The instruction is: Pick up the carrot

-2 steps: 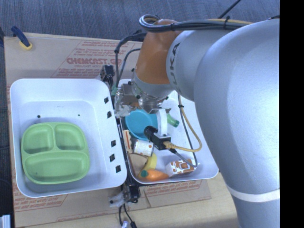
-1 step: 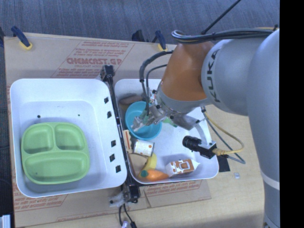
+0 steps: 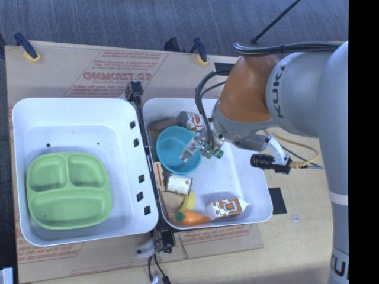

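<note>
Camera view: a green divided tray point(image 3: 69, 189) is seen in the left bin point(image 3: 35, 114). In the right bin point(image 3: 251, 185), the carrot point(image 3: 192, 219) is placed at the near edge, beside a small carton point(image 3: 227, 207). Above a blue bowl point(image 3: 175, 149), the gripper point(image 3: 198, 148) is positioned; its state cannot be told.

Bins point(image 3: 71, 108): smooth white plastic. Green tray point(image 3: 68, 189): matt plastic; blue bowl point(image 3: 174, 148): glossy. Bench sheet point(image 3: 112, 70): printed brown cardboard.
</note>
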{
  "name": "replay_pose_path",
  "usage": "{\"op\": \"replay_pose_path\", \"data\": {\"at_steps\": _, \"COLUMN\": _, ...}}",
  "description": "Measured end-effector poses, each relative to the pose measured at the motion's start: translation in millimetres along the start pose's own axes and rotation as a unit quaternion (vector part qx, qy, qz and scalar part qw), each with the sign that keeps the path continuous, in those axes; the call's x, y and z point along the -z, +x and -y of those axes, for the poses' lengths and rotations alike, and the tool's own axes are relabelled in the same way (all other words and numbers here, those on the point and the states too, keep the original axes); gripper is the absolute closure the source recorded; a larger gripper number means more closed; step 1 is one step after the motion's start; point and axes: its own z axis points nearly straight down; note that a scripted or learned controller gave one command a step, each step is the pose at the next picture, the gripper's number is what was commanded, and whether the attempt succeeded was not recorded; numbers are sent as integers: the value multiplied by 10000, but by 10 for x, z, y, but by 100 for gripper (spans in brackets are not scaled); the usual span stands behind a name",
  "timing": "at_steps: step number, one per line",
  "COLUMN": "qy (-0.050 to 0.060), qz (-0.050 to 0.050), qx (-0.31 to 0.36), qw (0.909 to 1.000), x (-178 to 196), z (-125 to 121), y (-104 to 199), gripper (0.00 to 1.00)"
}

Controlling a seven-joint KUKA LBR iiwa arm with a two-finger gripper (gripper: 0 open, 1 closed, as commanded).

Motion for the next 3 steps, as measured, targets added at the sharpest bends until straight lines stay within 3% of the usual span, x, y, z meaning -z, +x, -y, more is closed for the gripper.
{"op": "replay_pose_path", "data": {"at_steps": 1, "qy": -25, "qz": -18, "qx": -664, "qw": 9978, "x": 390, "z": -472, "y": 1057, "gripper": 100}}
{"op": "replay_pose_path", "data": {"at_steps": 2, "qy": -7, "qz": -3, "qx": 1677, "qw": 9858, "x": 381, "z": -180, "y": 890, "gripper": 100}}
{"op": "replay_pose_path", "data": {"at_steps": 3, "qy": -4, "qz": 35, "qx": 3935, "qw": 9193, "x": 102, "z": 680, "y": -162, "gripper": 100}}
